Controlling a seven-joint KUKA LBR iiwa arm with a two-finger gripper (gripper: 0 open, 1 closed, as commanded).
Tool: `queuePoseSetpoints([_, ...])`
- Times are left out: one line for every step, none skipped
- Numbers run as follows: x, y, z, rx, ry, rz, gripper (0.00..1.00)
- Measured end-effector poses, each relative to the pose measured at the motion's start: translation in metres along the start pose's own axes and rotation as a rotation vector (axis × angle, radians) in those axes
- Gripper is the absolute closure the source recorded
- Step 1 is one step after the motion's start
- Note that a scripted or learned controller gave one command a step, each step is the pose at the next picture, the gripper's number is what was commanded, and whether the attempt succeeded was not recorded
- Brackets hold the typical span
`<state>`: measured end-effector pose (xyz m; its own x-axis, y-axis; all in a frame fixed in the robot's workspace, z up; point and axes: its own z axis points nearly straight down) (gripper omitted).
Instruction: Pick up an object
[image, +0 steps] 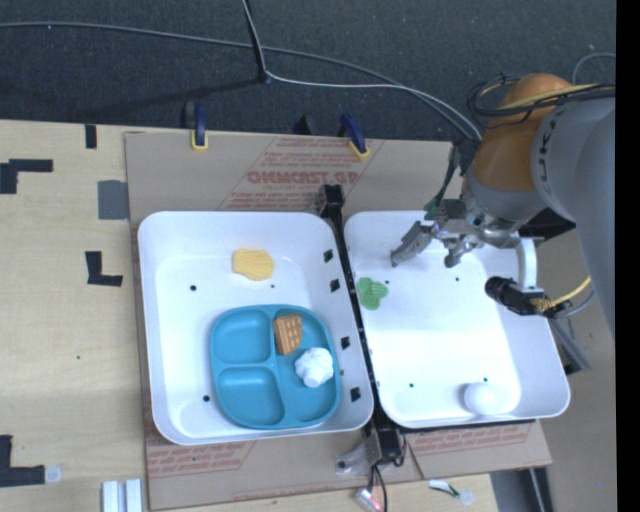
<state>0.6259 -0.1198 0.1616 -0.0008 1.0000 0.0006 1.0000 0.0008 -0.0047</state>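
My gripper (421, 261) hangs over the far part of the right bin (440, 340), open, its two fingers spread with nothing between them. A small green object (372, 292) lies by that bin's left wall, just below and to the left of the left fingertip. A white ball (487, 397) rests near the bin's front edge. In the left bin (175, 300), a yellow lump (254, 264) lies toward the back.
A blue divided plate (245, 385) sits in the left bin's front half, bearing a brown ridged piece (288, 333) and a white crumpled item (315, 367). Black clips run along the wall between the bins. Cables trail from the arm's wrist on the right.
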Motion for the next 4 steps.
queuePoseSetpoints([0.001, -0.01, 0.048, -0.001, 0.0, 0.0, 0.0])
queuePoseSetpoints([0.001, -0.009, 0.035, -0.004, -0.001, 0.0, 1.0])
queuePoseSetpoints([0.001, -0.005, -0.007, -0.008, -0.001, 0.0, 1.0])
queuePoseSetpoints([0.001, -0.004, -0.056, -0.008, -0.001, 0.001, 1.0])
